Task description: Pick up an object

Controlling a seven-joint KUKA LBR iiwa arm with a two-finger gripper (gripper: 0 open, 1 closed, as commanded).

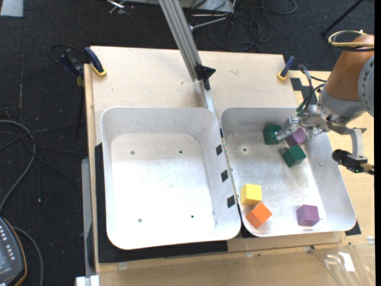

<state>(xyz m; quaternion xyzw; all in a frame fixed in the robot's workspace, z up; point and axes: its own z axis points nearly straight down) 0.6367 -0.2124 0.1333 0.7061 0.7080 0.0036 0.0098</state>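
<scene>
Two shallow white bins side by side on a wooden bench: left bin (119, 159) in the middle of the frame, right bin (333, 177) toward the right. Arm (351, 82) reaching in from the upper right, orange band above the wrist. Gripper (296, 134) low over the upper part of the right bin, pinching a small purple block (297, 138) between its fingers. Just left of it, a dark green block (272, 134), touching or nearly so; just below, a second green block (294, 156), tilted, close against the purple one. Near the bin's lower edge, a yellow block (251, 193) with an orange block (259, 214) just beneath it, and a second purple block (308, 215) well apart at lower right.
</scene>
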